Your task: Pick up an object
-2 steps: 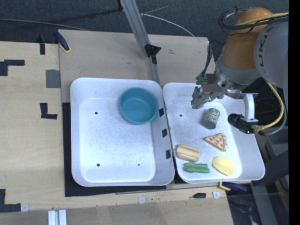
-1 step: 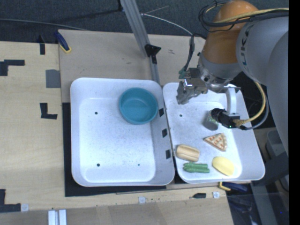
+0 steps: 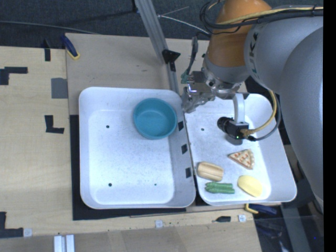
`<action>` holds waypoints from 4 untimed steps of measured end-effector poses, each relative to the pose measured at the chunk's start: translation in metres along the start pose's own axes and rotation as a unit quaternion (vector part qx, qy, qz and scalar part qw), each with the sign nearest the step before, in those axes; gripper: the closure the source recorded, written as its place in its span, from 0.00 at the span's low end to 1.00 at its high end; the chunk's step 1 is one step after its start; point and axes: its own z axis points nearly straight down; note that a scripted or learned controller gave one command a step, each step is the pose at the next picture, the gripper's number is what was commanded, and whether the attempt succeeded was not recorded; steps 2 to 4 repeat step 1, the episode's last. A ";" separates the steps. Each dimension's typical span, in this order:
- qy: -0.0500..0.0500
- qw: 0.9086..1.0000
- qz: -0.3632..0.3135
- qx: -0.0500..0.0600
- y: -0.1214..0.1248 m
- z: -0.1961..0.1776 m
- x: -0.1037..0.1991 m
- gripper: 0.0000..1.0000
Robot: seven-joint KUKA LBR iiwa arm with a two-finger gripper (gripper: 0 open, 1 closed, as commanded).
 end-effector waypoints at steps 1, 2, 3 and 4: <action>0.000 1.000 0.000 0.000 0.018 0.001 0.056 1.00; 0.000 1.000 0.000 0.000 0.018 0.001 0.056 1.00; 0.000 1.000 0.000 0.000 0.018 0.001 0.056 1.00; 0.000 1.000 0.000 0.000 0.018 0.001 0.056 1.00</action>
